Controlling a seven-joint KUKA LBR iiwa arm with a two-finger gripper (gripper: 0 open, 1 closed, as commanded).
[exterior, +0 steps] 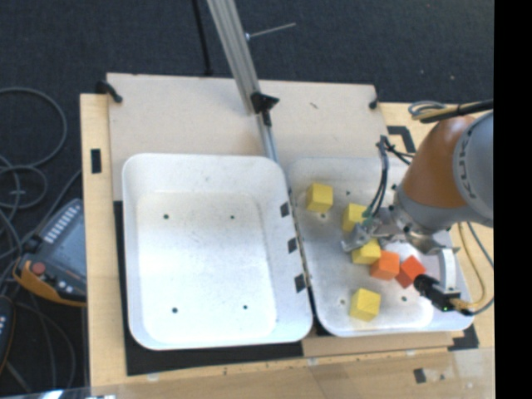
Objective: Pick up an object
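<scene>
Two white bins are seen side by side on the table (pixel 208 110). In the right bin (pixel 328 310) several blocks are scattered: a yellow cube (pixel 319 197) near the upper left, a second yellow block (pixel 354 216) just right of it, a third yellow block (pixel 366 253) touching an orange block (pixel 385 265), a red-orange block (pixel 411 270) just beside that, and a fourth yellow cube (pixel 365 303) lower down, turned slightly askew. None shows a clear long axis. The gripper (pixel 359 238) is lowered among the middle blocks; how far it is opened cannot be told, and no block is seen held.
</scene>
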